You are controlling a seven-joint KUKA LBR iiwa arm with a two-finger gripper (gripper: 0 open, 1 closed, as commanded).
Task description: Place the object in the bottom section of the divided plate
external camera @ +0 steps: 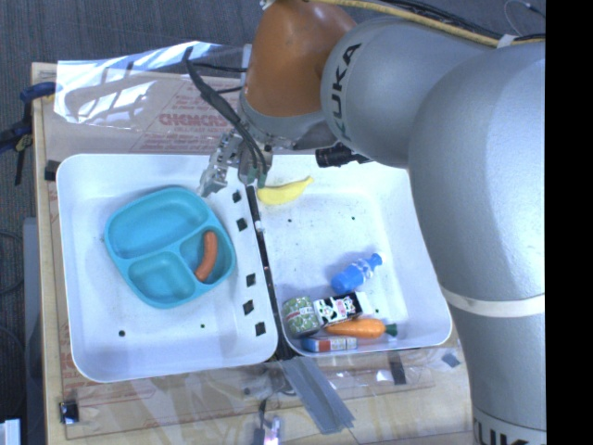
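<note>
Centrally, the blue divided plate (167,245) lies in the left white bin (83,341). A sausage (208,256) rests in the plate's right-hand compartment, its small lower compartment just left of it. The gripper (232,169) hovers above and to the right of the plate, over the bins' shared wall, fingers apart and holding nothing. Right of the plate, the other bin (408,248) holds a banana (283,190), blue bottle (356,273), carrot (356,327) and small can (298,314).
</note>
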